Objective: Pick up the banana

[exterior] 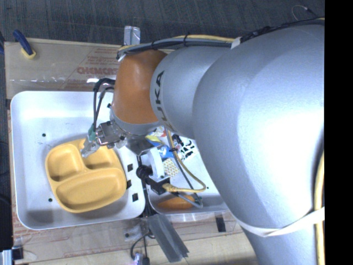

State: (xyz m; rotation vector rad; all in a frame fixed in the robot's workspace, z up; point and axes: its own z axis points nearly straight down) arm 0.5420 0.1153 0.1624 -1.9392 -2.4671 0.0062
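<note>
Hovering over the yellow tray (83, 184) at nine o'clock — banana hidden; whether my jaws are parted or clenched, I cannot tell.

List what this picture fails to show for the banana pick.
- Banana: cannot be made out; the arm covers most of the right bin.
- Pincer: over the yellow tray in the left bin, too small and cluttered to tell its state.
- Orange thing under the cables: mostly hidden, unidentifiable.
</note>
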